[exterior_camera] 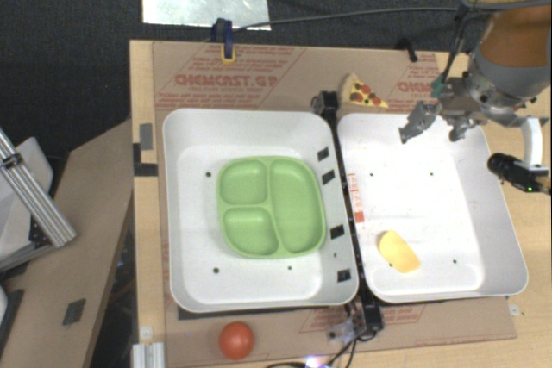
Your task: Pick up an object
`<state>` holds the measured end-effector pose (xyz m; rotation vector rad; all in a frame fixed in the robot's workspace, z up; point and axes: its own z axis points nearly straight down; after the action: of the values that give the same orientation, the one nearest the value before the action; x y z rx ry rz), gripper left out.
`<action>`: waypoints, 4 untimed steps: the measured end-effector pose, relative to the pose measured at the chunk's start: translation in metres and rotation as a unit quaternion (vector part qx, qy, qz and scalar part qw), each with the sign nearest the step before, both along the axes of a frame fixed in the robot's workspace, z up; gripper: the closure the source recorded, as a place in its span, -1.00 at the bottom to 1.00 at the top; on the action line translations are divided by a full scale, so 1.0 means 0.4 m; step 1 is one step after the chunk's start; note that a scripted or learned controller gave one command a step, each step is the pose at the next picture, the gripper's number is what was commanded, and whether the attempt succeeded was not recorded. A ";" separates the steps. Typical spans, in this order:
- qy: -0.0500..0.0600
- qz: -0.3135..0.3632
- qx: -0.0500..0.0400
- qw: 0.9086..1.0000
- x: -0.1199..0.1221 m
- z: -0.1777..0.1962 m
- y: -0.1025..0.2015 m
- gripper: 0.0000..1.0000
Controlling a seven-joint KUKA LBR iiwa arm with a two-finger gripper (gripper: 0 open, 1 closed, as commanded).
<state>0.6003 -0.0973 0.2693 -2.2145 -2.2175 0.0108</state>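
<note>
A yellow, rounded object point(398, 252) lies in the right bin point(483, 202), near its front left corner. A green divided plate point(270, 205) rests in the middle of the left bin point(190, 151). My gripper point(437, 124) hangs over the back edge of the right bin, well behind the yellow object. Its two fingers stand apart with nothing between them. The orange band of the arm point(517, 21) rises above it at the right.
A toy pizza slice point(363, 92) lies on the board behind the right bin. A red ball point(236, 339) sits on the bench in front of the left bin. Black clips run along the seam between the bins. A blue clamp point(224, 37) stands at the back.
</note>
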 end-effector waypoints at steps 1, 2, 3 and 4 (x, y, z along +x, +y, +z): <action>-0.006 0.001 0.000 1.000 0.005 0.017 0.000 -1.00; -0.004 0.000 0.000 1.000 -0.006 -0.130 0.019 -1.00; -0.004 0.000 0.000 1.000 -0.008 -0.284 0.009 -1.00; -0.004 0.000 0.000 1.000 -0.001 -0.439 0.006 -1.00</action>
<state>0.5997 -0.0948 0.0935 -2.2185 -2.2216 0.0023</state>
